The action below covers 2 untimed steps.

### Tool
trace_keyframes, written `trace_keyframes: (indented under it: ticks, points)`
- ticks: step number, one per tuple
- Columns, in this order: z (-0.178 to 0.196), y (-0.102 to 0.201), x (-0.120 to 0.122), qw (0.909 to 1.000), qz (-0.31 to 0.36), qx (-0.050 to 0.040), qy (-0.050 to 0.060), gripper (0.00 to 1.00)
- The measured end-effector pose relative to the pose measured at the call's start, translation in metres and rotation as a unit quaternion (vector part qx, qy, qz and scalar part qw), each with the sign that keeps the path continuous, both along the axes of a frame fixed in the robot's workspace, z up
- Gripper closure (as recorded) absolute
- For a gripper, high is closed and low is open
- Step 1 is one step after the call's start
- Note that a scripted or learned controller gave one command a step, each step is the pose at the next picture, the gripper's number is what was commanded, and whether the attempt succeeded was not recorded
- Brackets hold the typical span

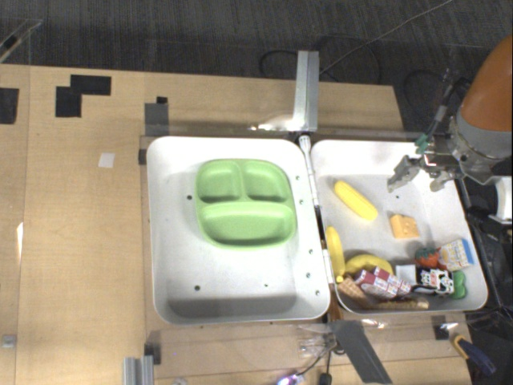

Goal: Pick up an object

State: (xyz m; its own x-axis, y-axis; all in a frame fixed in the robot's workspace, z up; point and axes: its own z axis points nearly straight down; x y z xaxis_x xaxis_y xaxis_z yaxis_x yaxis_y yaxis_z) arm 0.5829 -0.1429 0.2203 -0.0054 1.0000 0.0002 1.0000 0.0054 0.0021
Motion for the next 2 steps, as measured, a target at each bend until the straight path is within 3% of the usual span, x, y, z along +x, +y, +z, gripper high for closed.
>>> trace_keyframes:
  ticks: [1,2]
  points:
    - [-0.007,0.082,0.029,0.9972,-0.074,0.0005,-0.001,0.0]
    - [-0.11,0.044,-0.003,0.9998,0.019,0.0,0.001,0.0]
